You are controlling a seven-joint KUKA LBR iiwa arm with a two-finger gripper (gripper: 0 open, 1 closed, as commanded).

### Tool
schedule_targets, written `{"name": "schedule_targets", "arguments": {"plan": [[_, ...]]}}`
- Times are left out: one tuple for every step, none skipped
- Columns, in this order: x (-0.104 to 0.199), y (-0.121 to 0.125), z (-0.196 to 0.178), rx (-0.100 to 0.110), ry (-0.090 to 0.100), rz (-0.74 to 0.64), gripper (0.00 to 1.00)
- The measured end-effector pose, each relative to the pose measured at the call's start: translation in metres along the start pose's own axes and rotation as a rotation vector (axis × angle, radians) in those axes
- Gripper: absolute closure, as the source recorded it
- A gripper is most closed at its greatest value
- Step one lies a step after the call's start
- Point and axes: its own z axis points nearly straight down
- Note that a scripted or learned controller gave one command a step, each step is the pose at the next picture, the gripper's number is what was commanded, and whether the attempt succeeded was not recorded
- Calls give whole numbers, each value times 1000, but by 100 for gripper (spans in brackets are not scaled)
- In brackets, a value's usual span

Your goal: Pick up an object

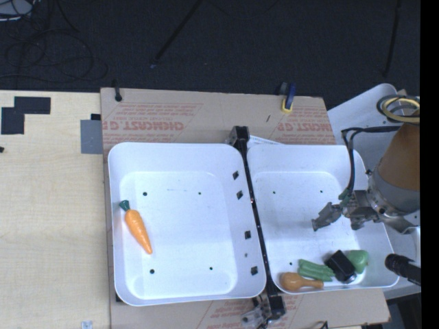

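The gripper [328,218] hangs over the right bin [288,163], above bare floor; whether it is wide or narrow cannot be told, and nothing shows in it. Candidate objects lie clustered at that bin's near edge: a green pod [315,270], a black block [340,265], a green piece [357,258] and an orange-brown pear-shaped item [300,282], touching or nearly so. A carrot [138,229] lies alone in the left bin [171,160]. Judgement: the cluster is nearer, though crowding complicates a clean grasp.
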Motion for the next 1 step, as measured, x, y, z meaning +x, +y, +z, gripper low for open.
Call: {"name": "schedule_targets", "arguments": {"plan": [[62, 54, 45, -1, 1, -7, 0]]}}
